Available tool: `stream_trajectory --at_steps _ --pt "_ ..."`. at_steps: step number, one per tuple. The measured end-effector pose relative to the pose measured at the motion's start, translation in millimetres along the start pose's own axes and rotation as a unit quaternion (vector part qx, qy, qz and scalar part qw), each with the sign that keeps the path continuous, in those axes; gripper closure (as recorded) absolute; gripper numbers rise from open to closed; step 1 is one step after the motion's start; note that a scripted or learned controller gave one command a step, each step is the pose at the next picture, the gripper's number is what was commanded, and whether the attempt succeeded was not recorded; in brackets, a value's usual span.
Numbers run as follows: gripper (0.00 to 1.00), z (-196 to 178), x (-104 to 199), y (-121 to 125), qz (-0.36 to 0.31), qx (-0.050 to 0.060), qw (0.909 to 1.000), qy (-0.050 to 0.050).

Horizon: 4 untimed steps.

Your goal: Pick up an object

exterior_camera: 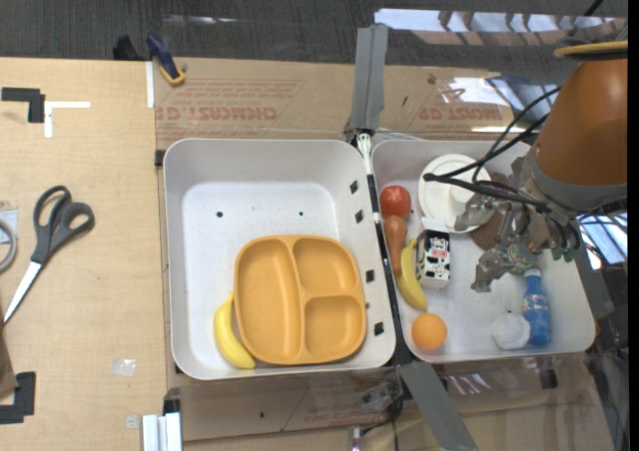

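Right bin (589, 324), contents as you see them from above:

- Tomato (395, 201), red, against the bin's left wall near the far end.
- Carrot-like orange piece (396, 236), just below the tomato, long axis running toward the near edge.
- Banana (410, 279), yellow, long axis along the left wall, curving toward the bin's middle at its near tip, touching the small carton.
- Small carton (433, 258) with black and white cow-patch print, standing beside the banana, apart from the tool.
- Orange (428, 332), round, at the near left corner.
- White bowl (446, 194), at the far end, partly behind cables.
- Water bottle (535, 308), clear with a blue label, long axis running far to near, its white cap end toward the near wall beside a white round lid-like piece (509, 332).

Tool (496, 267): hanging under the orange band of the arm (594, 130), over the middle of the right bin, just left of the bottle's far end. You cannot tell how wide it stands; metal parts and cables clutter it. Nothing shows clearly gripped.

Left bin (200, 190):

- Yellow divided plate (300, 297), three compartments, near the right wall.
- Second banana (230, 335), partly tucked under the plate's near left edge.

Counter (80, 339), left of the bins:

- Scissors (48, 234), black handles pointing away from you, blades toward the near left.
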<state>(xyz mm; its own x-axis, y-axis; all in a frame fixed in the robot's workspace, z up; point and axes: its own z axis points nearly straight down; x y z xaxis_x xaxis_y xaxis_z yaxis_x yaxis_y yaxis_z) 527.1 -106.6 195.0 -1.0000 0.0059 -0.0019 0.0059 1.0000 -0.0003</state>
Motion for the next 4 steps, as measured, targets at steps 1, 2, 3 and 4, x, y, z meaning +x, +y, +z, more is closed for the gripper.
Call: stream_trajectory --at_steps 1,2,3,4 --pt "0.0 83 -41 5 0.074 0.001 0.9972 -0.011" --pt "0.0 88 -68 9 0.124 0.001 0.9922 -0.01" --pt "0.0 80 -55 -116 0.183 0.001 0.9831 -0.003" --pt "0.0 98 -42 -74 0.218 0.001 0.9759 -0.005"
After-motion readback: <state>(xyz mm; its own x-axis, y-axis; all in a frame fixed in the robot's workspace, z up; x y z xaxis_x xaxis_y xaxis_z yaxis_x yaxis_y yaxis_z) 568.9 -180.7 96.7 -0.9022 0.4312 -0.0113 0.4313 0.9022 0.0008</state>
